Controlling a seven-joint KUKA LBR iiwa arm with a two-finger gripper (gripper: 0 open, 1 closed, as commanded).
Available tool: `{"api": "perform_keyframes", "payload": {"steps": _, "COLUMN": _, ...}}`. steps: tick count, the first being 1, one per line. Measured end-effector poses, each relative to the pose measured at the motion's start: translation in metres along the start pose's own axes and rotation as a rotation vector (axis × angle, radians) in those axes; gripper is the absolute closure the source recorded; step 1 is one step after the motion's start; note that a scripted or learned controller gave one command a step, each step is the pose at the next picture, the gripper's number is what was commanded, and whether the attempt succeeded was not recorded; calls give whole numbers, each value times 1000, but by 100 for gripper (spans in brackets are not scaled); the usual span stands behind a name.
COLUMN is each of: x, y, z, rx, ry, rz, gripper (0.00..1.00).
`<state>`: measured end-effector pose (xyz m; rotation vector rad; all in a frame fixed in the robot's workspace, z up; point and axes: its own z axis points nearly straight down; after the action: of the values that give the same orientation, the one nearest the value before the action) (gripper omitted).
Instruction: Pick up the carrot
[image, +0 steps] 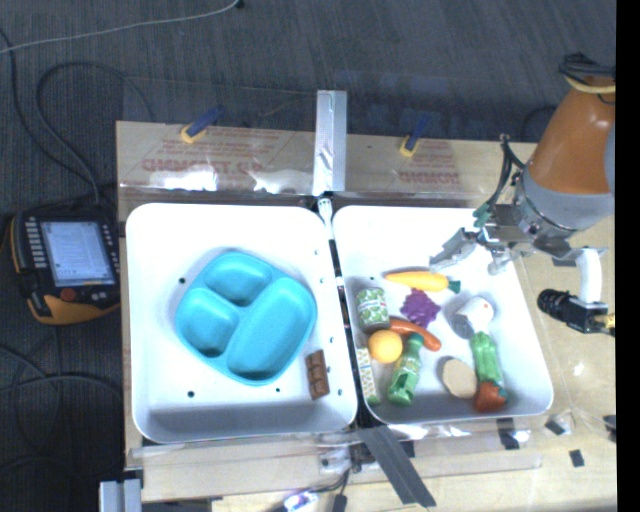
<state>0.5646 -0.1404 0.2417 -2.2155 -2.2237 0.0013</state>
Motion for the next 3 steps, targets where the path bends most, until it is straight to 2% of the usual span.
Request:
{"api": "perform_keyframes", "payload": {"steps": 1, "x": -26, "y": 30, "z": 89, "rx": 0, "ry": -1, "rz": -238, "gripper": 0}}
{"api": "perform_keyframes", "payload": {"steps": 2, "x": -38, "y": 56, "z": 152, "rx": -10, "ry": -7, "rz": -432, "gripper": 0}}
{"api": "perform_keyframes", "payload": {"steps": 3, "x": -36, "y": 58, "z": 141, "rx": -15, "ry": -4, "rz": -432, "gripper": 100}}
